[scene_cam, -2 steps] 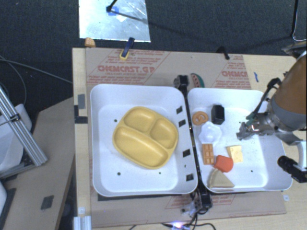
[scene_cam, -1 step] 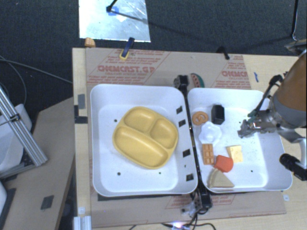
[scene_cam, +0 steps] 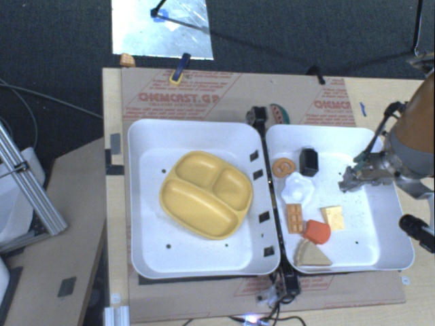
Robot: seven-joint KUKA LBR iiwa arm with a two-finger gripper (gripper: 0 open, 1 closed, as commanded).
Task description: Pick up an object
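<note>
Hovering fingers (scene_cam: 348,180), state unclear, right bin (scene_cam: 391,250); yellow block (scene_cam: 333,217) just below, apart.

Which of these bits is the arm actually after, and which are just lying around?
Likely for picking, in the right bin: black block, pretzel, waffle, red piece, yellow square; gripper above.

Lying about: yellow tray, left bin, cardboard.

Left bin (scene_cam: 146,182), right bin (scene_cam: 387,243): white. Divided tray (scene_cam: 206,194): yellow. Block (scene_cam: 308,161): black. Ring (scene_cam: 283,166), waffle piece (scene_cam: 294,217): orange. Lump (scene_cam: 317,231): red-orange. Square (scene_cam: 333,217): pale yellow. Wedge (scene_cam: 311,253): tan.
</note>
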